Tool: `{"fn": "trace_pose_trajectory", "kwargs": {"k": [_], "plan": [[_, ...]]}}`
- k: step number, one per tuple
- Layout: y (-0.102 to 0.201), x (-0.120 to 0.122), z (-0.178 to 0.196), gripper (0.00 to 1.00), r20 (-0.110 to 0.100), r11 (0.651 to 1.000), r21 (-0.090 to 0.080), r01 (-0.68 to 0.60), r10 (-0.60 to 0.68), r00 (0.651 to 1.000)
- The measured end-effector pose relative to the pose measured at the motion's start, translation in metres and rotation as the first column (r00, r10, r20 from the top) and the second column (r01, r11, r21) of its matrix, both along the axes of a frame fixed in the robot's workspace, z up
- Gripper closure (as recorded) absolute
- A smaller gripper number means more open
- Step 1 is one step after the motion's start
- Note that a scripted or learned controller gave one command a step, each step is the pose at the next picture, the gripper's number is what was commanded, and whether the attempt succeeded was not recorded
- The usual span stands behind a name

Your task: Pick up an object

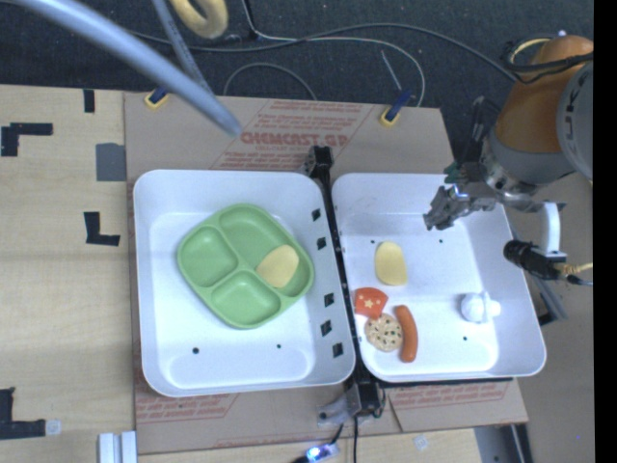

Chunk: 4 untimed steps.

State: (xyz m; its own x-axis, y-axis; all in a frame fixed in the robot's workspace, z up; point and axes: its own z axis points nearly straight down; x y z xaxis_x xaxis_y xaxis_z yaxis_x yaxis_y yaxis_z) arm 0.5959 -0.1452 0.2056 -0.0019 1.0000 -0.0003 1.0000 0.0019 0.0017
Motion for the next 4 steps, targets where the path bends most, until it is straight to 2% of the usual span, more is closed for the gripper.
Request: {"fn": "trace_pose_trajectory", "kwargs": {"k": [2, 3, 4], "plan": [[-0.004, -0.005, 0.09, 1.0, 0.001, 1.0, -0.001, 0.0, 0.0, 1.0], [0.048, -0.005, 0.082, 1.0, -0.003, 1.0, 0.0, -0.003, 0.003, 1.0], [0.105, 0.005, 0.08, 1.0, -0.003, 1.0, 0.001, -0.004, 0.004, 1.0]]}}
